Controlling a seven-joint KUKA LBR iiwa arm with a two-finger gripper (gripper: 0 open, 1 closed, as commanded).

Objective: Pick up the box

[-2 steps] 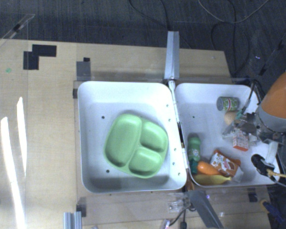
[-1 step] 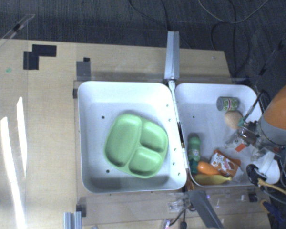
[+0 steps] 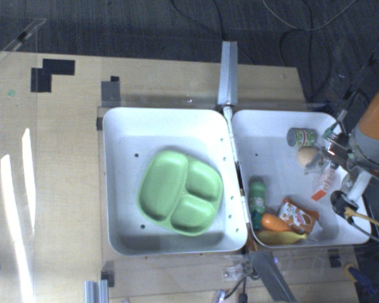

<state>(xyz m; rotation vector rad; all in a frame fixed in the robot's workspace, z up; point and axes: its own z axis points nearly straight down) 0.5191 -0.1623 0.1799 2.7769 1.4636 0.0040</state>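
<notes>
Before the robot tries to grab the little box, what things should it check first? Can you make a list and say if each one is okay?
1. Box in sight: ok. The orange box lies in the right bin, near its front.
2. Box free on top: ok, nothing covers it.
3. Room around the box: not ok. The carrot and banana crowd its left and front sides.
4. Tool above the box: not ok. The tool sits further back and to the right, near the can.
5. Tool open: cannot tell.
6. Green tray out of the way: ok, it is in the left bin.
</notes>
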